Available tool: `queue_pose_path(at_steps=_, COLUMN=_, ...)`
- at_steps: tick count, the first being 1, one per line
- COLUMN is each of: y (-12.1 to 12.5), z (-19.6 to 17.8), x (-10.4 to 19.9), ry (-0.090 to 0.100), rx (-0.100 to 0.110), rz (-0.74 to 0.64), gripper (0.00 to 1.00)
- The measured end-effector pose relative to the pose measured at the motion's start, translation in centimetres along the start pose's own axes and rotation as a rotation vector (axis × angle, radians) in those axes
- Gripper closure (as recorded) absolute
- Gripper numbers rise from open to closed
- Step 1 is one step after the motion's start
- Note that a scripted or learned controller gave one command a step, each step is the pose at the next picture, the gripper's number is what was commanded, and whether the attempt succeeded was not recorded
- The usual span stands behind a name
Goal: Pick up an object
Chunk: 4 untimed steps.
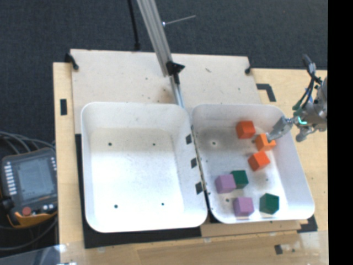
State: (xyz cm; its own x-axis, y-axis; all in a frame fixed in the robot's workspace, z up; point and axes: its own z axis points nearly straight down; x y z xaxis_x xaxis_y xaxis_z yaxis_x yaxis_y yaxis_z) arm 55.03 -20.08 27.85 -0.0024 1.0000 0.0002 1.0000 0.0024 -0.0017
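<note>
The right bin (292, 164) holds several small blocks. Three are orange: one (245, 129) near the back, one (265, 142) just right of it, and one (258, 160) lower down. Two purple blocks (225, 183) (242, 206) and two green blocks (239, 178) (269, 203) lie toward the front. My gripper (288, 133) reaches in over the bin's right rim and stands open. Its left finger (278, 128) points down at the middle orange block and ends at that block's upper right edge. Nothing sits between the fingers.
The left bin (88, 148) sits beside the right one, sharing a raised middle rim (196, 159). A slanted metal pole (157, 32) rises behind the bins. A teach pendant (30, 181) lies off the bench at the left.
</note>
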Motion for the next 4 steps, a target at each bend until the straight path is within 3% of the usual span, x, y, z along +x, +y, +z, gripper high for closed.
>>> queue_pose_path(at_steps=1, y=0.1, z=-0.2, x=0.0, ry=-0.001, rx=-0.004, rz=-0.001, gripper=0.00)
queue_pose_path(at_steps=3, y=0.9, z=11.8, x=-0.3, ry=-0.001, rx=0.003, rz=0.007, gripper=0.00)
queue_pose_path(at_steps=4, y=0.8, z=17.5, x=0.3, ry=-0.006, rx=-0.006, rz=0.006, gripper=0.00)
